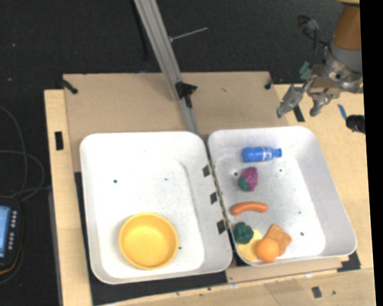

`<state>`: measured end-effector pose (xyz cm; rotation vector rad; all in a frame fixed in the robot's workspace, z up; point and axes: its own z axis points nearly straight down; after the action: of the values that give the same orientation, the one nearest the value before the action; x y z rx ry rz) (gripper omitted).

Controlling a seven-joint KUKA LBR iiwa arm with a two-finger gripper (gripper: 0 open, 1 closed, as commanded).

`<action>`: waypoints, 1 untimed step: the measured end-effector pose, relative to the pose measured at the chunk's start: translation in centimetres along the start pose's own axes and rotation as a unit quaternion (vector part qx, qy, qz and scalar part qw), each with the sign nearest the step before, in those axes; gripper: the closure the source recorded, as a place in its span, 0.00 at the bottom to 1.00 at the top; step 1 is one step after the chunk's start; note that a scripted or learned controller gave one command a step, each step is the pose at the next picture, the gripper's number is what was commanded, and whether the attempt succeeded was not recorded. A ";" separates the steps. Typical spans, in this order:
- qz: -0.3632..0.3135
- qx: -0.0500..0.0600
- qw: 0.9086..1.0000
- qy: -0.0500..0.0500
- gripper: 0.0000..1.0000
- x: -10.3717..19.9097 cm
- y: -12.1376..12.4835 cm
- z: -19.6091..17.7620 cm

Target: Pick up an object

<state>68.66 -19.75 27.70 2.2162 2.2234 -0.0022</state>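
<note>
**Picking from the right bin: gripper open and well clear of the toys**

Choosing a target, you have several small items in the right bin (327, 174). The bottle (262, 154) lies on its side near the far wall; it looks like a light, rigid plastic toy, smooth and round, so it could roll or slip. Take it across the middle of the body, fingers square to its long axis. Just below it sits a purple-and-green piece (248, 179), probably toy fruit, lumpy and small. Nearer the front, an orange sausage-like piece (249, 208) lies flat, thin and low, a harder grasp. At the front wall a cluster packs together: a green piece (243, 231), an orange ball (267, 249) and a tan piece (280, 236), touching or nearly so, on something pale yellow. Crowding there makes a clean pinch unlikely.

In the left bin (97, 186) a yellow bowl (148, 240) sits alone near the front; it is wide, so only its rim offers a hold.

Your gripper (304, 103) hangs beyond the right bin's far right corner, fingers spread apart with nothing between them. The bottle is the closest item to it, near and to its left; the cluster lies well apart.
</note>
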 end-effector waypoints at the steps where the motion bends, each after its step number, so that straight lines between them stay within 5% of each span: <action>1: 0.000 0.000 1.000 0.000 0.00 0.0 0.0 0.0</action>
<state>68.65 -19.78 27.70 2.2151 2.2243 -0.0039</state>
